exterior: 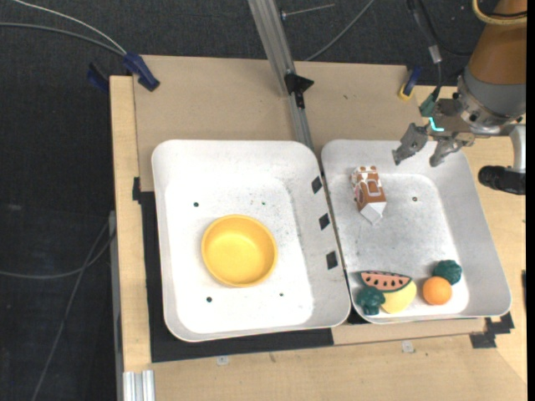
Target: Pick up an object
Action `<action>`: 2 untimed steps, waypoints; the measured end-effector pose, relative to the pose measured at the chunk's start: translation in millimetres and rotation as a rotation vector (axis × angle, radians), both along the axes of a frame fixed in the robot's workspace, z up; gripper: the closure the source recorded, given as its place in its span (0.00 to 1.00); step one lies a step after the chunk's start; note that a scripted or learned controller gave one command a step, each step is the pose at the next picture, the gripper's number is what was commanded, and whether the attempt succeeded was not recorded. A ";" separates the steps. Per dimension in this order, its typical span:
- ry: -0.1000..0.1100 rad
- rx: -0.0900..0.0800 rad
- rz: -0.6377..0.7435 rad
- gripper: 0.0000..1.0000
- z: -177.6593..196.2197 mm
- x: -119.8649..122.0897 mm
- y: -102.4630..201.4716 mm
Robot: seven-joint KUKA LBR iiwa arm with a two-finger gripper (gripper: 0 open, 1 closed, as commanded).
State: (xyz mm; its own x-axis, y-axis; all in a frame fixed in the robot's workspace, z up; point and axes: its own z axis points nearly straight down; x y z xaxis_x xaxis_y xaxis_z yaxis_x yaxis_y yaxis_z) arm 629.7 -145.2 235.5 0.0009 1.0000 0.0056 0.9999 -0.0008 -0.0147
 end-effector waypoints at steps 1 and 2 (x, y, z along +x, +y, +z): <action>-0.008 -0.001 0.001 0.00 4.3 1.5 -0.1; 0.000 -0.001 0.000 0.00 -58.2 3.8 -4.0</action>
